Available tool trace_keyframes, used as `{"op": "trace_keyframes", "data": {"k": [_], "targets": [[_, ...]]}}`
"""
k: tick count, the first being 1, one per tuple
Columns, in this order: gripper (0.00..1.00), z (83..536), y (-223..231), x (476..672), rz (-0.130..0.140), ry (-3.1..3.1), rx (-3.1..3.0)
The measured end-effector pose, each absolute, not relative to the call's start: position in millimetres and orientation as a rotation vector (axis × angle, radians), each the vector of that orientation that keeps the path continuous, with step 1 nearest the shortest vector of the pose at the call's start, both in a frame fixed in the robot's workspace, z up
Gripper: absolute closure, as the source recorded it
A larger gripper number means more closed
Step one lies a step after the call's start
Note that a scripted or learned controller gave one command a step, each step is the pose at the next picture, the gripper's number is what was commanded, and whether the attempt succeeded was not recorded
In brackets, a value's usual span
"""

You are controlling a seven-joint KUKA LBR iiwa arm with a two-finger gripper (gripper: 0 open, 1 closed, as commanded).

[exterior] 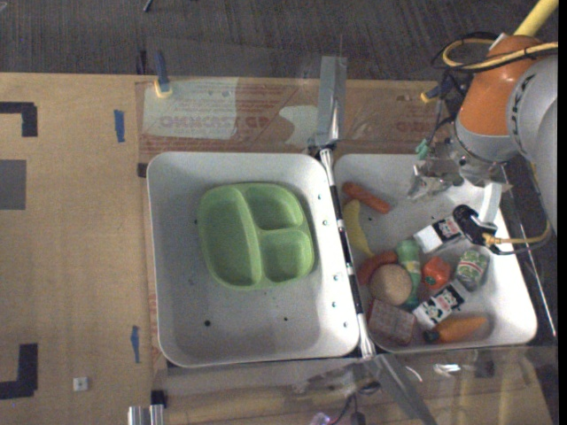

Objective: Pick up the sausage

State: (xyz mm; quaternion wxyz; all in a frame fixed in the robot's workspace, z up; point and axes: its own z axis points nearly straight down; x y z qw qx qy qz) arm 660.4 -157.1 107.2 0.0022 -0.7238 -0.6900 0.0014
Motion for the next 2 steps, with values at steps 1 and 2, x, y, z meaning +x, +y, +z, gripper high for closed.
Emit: {"op": "trace_keyframes", "data": {"k": [1, 2], "targets": [[0.00, 107.2, -156.8, 660.5, 0.005, -2.165, -2.270], [1.00, 114.5, -156.9, 661.0, 0.007, -2.167, -2.267]]}}
